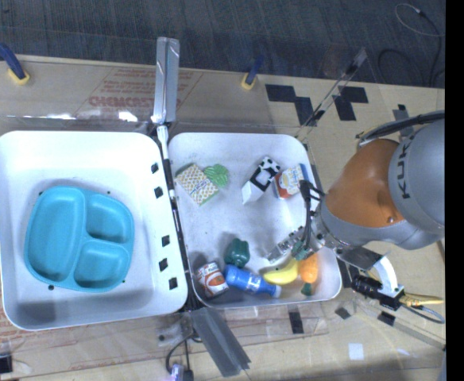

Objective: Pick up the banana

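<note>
**Claw beside banana, right bin**

Left bin (9,213) held a blue tray (77,236). Banana (281,273) lay at right bin (216,145) front, between blue bottle (252,281) and carrot (309,268). Claw (291,246) sat just above it; finger state unreadable.

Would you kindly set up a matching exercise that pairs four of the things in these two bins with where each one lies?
Things:
1. banana
2. blue divided tray
3. blue bottle
4. green-and-white box

Places:
A. in the left bin
B. upper left part of the right bin
C. along the right bin's front edge, left of the banana
D. front right corner of the right bin, beside an orange carrot-like item

Pairs: 1-D, 2-A, 3-C, 4-B
</note>
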Robot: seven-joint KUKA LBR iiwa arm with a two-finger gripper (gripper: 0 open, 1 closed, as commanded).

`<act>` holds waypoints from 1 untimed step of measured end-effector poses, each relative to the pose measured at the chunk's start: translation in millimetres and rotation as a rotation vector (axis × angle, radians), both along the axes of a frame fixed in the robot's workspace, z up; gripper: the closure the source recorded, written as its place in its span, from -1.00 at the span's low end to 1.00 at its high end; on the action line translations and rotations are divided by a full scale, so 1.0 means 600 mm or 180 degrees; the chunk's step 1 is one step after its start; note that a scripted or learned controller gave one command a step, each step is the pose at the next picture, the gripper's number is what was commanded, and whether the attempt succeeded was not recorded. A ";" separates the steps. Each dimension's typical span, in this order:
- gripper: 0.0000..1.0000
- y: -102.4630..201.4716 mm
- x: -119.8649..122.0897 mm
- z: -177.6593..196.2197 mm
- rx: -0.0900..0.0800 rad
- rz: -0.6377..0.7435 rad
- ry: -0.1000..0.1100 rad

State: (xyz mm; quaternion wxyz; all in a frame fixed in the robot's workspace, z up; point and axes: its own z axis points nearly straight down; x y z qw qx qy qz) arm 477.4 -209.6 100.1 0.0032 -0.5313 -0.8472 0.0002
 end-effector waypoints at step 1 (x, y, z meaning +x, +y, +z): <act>-1.00 0.000 0.000 0.000 -0.0001 0.0001 -0.0001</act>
